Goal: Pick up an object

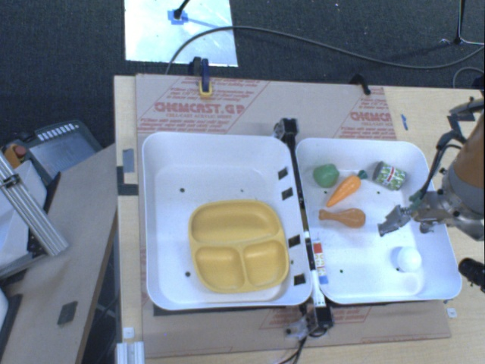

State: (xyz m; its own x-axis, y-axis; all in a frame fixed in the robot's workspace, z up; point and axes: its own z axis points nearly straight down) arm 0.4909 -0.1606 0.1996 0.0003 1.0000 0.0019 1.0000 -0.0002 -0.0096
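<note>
white ball [408, 258] sits in the right bin [364, 287], near corner, just below the gripper [394, 222], whose fingers look apart and empty. best play: centre over the ball, drop straight, close gently so it can't roll.

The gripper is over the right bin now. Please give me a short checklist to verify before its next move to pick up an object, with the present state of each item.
1. Gripper is above the right bin, not the left one: ok.
2. Nothing is between its fingers yet: ok, no object shows there.
3. Fingers are open enough for a grasp: cannot tell at this size.
4. A target is near: ok, the white egg lies just below the gripper and the chicken drumstick to its left.
5. The target stands apart from its neighbours: ok for the egg; not ok for the carrot, which lies close to the green vegetable.
6. The can is out of the descent path: ok.
</note>
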